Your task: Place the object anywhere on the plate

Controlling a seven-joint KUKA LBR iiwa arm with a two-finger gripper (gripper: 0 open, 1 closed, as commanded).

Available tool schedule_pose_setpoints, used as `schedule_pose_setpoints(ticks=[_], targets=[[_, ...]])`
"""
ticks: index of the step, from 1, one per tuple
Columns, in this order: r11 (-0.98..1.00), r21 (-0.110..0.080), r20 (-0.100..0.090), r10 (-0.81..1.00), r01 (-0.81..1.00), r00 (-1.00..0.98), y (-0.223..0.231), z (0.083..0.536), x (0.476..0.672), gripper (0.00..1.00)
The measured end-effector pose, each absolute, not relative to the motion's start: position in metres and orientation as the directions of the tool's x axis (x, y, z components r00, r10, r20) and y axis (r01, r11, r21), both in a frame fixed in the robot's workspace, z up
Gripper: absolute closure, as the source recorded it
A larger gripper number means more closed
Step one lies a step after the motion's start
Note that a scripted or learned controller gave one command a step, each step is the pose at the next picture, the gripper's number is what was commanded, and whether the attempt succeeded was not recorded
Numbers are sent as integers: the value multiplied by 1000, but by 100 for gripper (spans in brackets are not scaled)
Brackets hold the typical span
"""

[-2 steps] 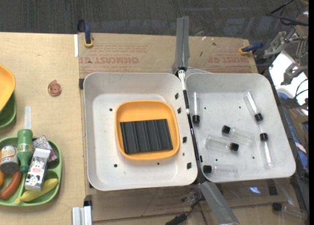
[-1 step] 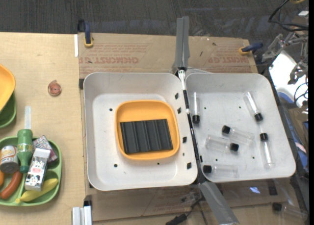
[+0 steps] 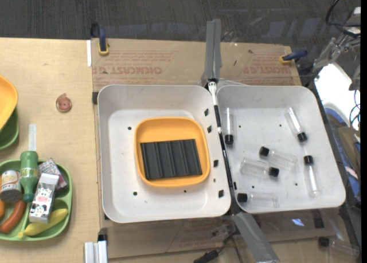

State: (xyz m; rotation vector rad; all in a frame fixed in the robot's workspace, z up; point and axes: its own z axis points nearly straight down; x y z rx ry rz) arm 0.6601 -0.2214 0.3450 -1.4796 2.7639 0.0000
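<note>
camera view | you see the yellow plate (image 3: 172, 133) with its dark ribbed insert (image 3: 173, 159) in the left bin (image 3: 114, 141) | clear vials (image 3: 296, 124) lie loose in the right bin (image 3: 327, 141), none on the plate | placement not begun | end effector state: cannot tell

A green tray (image 3: 60, 222) of toy food sits left of the left bin (image 3: 114, 199)

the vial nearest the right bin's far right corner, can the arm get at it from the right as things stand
Probably yes: that vial lies flat and apart from the other vials, with nothing over it and only the right bin's low rim alongside.
</note>
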Motion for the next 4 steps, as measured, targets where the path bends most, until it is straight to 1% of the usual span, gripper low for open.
schedule_pose_setpoints(ticks=[1, 2, 3, 4], targets=[[233, -2, -5, -972, -972, -233, -221, 308, 660, 0], [-124, -4, -4, -992, -992, 124, -221, 325, 660, 0], [-440, -5, -4, -898, -898, 440, -209, 342, 660, 0], [-582, -3, -5, -813, -813, 582, -207, 315, 660, 0]])
